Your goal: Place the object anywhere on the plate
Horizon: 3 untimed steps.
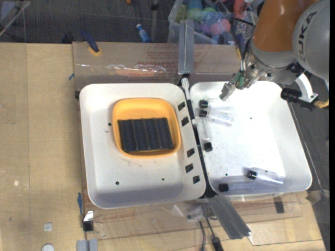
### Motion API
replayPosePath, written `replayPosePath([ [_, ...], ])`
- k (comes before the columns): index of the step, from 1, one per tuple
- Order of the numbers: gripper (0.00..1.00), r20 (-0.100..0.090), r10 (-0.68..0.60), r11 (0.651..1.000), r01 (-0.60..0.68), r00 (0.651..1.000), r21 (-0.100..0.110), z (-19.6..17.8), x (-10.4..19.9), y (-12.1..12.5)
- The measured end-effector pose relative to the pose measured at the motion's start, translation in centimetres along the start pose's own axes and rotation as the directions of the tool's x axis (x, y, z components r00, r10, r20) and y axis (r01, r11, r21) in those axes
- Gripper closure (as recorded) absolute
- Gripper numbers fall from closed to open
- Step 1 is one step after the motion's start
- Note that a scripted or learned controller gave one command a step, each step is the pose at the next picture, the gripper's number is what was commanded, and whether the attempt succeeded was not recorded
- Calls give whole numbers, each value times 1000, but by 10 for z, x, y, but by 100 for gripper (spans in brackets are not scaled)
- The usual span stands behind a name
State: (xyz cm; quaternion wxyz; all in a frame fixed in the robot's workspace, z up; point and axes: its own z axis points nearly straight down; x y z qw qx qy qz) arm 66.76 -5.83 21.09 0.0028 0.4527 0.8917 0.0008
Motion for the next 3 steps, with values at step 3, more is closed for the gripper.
replayPosePath([
  [3, 100, 6, -560, 829, 560, 829, 0, -125, -127, -107],
])
